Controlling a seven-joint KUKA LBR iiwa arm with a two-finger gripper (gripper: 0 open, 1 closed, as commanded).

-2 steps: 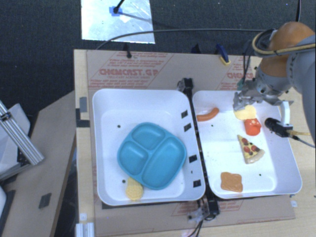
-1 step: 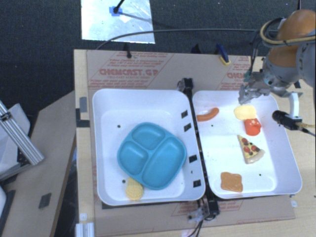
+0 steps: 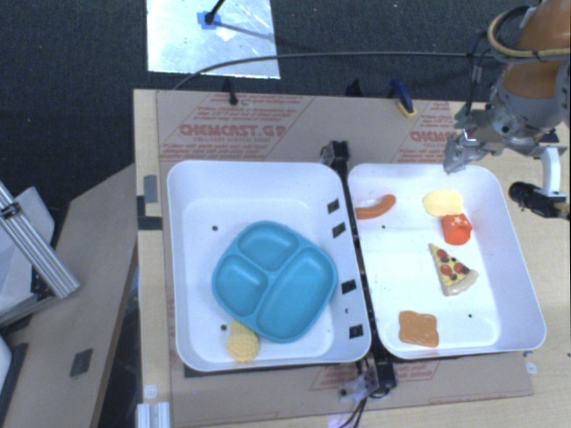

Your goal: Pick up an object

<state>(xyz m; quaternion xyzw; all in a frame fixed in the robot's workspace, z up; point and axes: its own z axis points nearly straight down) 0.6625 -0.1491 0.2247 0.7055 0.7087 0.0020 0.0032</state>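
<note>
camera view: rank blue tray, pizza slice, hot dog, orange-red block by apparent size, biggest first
1. blue tray, by far the largest.
2. pizza slice.
3. hot dog and orange-red block: too close to rank; the hot dog is longer but thinner, the block more compact.

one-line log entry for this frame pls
phase: approach | gripper: above right bin's far edge, nothing seen held | nearest: yellow piece, red piece | left bin: blue tray
</note>
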